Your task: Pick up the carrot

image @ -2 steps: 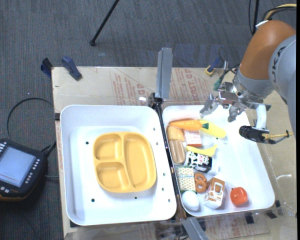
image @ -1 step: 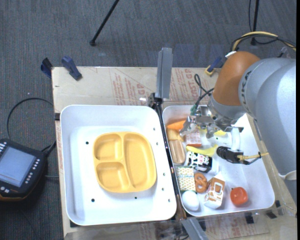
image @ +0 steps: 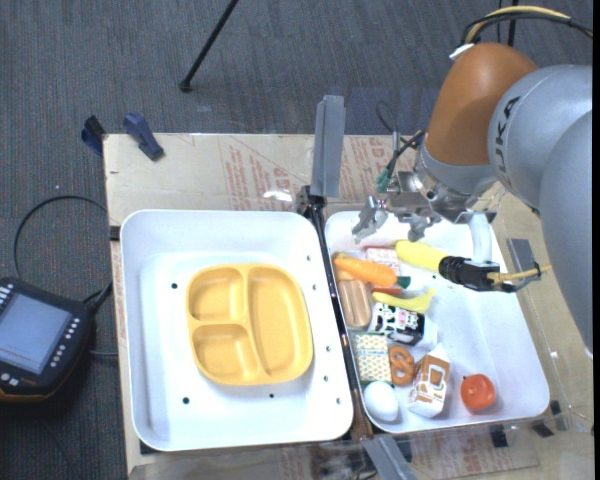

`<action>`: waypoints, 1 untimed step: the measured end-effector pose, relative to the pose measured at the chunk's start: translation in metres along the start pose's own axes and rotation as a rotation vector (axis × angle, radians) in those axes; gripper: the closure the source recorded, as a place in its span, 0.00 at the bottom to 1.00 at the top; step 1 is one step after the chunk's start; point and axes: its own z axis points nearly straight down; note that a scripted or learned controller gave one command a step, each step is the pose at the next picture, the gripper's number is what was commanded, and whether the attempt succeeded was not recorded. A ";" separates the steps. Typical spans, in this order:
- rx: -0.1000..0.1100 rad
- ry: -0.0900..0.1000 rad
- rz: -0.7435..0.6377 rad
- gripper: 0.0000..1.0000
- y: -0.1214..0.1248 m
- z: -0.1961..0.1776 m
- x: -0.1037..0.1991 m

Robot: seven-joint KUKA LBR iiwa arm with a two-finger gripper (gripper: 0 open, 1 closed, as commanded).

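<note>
Carrot (image: 365,271) in rt bin (image: 500,353), tray (image: 248,324) in left bin (image: 150,318).

The gripper (image: 388,228) hangs open over the right bin (image: 500,353), fingers apart and holding nothing. The carrot (image: 365,270) lies just below the jaws, beside a corn cob (image: 420,256).

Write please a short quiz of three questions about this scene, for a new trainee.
1. True or false: the carrot lies in the right bin.
2. What lies in the left bin? A) an egg B) a yellow tray C) a tomato
3. Fill in: the end effector hovers above the ___ bin.

Key: 1 true; 2 B; 3 right.
</note>
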 end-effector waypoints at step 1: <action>-0.001 0.000 0.086 0.00 0.001 0.072 -0.047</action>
